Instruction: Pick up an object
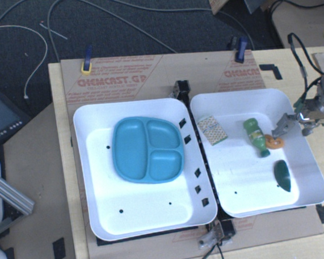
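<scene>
Nearest the bottom of the camera view we see the front rims of two shallow white bins set side by side on a bench. The left bin (102,217) holds a blue divided plate (148,150) lying flat in its upper middle, with one large compartment on its left side and two smaller ones on its right. A row of small black tabs runs along the seam where the two bins meet.

The right bin (249,203) holds four things. Closest to us, near its lower right corner, lies a dark green oval object (282,176), its long axis running roughly near to far, tilted a little to the right at the near end. Farther up we find a green bottle-shaped object (255,137) lying on its side; its long axis runs from upper left to lower right, and we cannot tell which end is its top. Just beside its lower end, touching or nearly so, sits a small orange piece (275,141). To the left, near the bin's inner wall, lies a small patterned square packet (212,130), turned at a slant.

At the right bin's far right rim, the gripper (287,124) reaches in from the right, its tip just above the orange piece. We cannot tell how wide its claw stands, and nothing shows between its tips.

Beyond the bins, blue clamps (88,64) grip the bench's far edge.
</scene>
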